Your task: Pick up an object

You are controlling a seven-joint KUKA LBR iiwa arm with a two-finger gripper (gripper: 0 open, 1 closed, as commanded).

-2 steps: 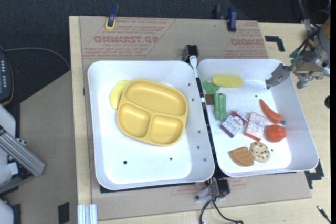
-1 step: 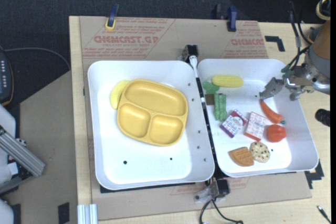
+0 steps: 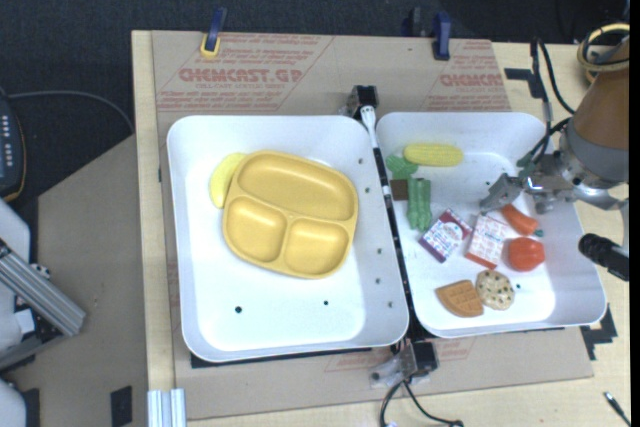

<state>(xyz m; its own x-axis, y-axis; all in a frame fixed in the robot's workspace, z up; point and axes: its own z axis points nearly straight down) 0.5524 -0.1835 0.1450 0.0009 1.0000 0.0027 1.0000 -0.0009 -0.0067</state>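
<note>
My gripper (image 3: 515, 199) hangs over the right side of the right bin (image 3: 470, 137), with the grey arm and its orange band (image 3: 610, 110) behind it. Its fingers stand open, spread above an orange carrot piece (image 3: 520, 220), and nothing is held between them. A red tomato (image 3: 526, 254) lies just below. Two pink-and-white packets (image 3: 487, 240) (image 3: 444, 236) lie to the left of it. A cookie (image 3: 495, 288) and a bread slice (image 3: 460, 298) sit near the bin's front. A corn cob (image 3: 433, 154) and green pieces (image 3: 419, 203) lie at the bin's left.
The left bin (image 3: 200, 245) holds a yellow divided plate (image 3: 290, 213) with a yellow piece (image 3: 224, 177) tucked at its left edge. A black divider (image 3: 385, 205) runs between the bins. Cables (image 3: 545, 85) hang near the arm.
</note>
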